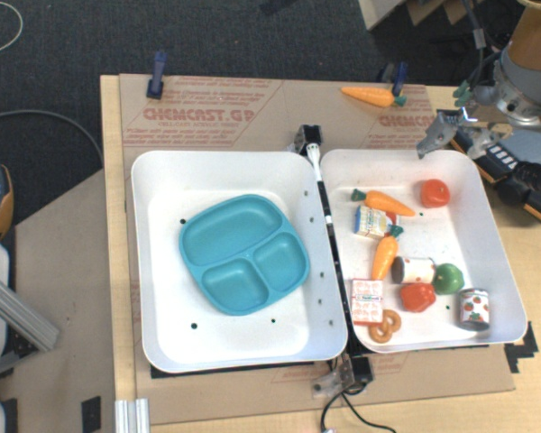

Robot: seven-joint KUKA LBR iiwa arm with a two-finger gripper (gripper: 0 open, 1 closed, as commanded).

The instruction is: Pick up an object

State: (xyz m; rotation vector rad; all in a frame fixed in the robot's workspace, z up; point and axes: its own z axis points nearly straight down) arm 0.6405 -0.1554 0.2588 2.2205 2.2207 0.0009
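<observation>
Two shallow white plastic bins with rounded corners are sitting side by side on a sheet of brown cardboard [252, 106] printed with red lettering. The left bin [153, 242] is holding a smooth teal plate [243, 253] with three compartments, lying near the bin's middle. The right bin [500, 260] is carrying a scatter of small toy foods. An orange carrot with a green top [383, 202] is lying near the bin's far edge, just beside a small blue-and-white packet [371, 223]. A second carrot [384, 255] is pointing lengthwise toward the near edge. A glossy red tomato [435, 192] is resting toward the far right corner. Toward the near edge, a white cylinder [417, 269], a red rounded piece [417, 297] and a green ball [448, 279] are clustering closely together, with a small printed can [474, 308] near the near right corner. A flat red-and-white carton [367, 301] and a tan pretzel ring [384, 325] are lying by the near left corner. Another carrot [367, 96] is resting on the cardboard beyond the bins. The metallic gripper [444, 138] is hanging above the right bin's far right edge, over no object and with nothing between its fingers; whether they are open or closed cannot be told.
</observation>
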